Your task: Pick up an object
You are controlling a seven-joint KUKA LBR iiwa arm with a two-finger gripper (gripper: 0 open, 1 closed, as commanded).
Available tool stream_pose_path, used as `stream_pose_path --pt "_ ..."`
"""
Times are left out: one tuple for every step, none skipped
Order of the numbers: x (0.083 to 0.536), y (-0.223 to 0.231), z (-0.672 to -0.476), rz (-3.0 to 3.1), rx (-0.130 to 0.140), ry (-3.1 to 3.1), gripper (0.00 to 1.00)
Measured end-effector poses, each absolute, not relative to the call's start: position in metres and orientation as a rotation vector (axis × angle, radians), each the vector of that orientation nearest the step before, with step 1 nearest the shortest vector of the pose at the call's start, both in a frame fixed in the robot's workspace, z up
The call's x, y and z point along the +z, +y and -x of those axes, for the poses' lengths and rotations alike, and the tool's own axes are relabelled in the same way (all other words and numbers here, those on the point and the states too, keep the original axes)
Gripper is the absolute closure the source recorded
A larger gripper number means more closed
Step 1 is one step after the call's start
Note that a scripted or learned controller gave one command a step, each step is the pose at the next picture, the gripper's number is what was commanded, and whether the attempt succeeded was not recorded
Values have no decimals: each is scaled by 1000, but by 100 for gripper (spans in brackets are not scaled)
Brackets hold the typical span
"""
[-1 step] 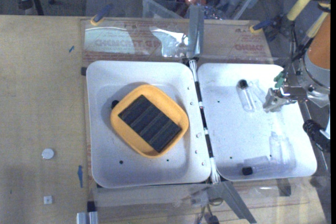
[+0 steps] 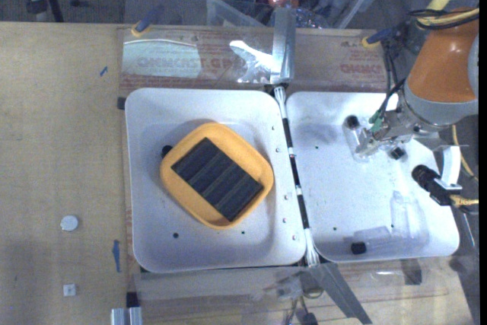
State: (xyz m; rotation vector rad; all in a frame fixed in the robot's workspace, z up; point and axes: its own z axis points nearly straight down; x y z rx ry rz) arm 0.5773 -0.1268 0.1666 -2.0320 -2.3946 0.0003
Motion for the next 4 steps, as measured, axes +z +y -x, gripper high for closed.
stream_pose_path --pt "198 -118 -603 1771 -3 -2602 0" --pt "89 -119 -611 1741 -7 -2626 0" --pt "107 -178 -668 1712 -2 -2642 0" --pt "89 -129 -601 1692 -7 -2656 0"
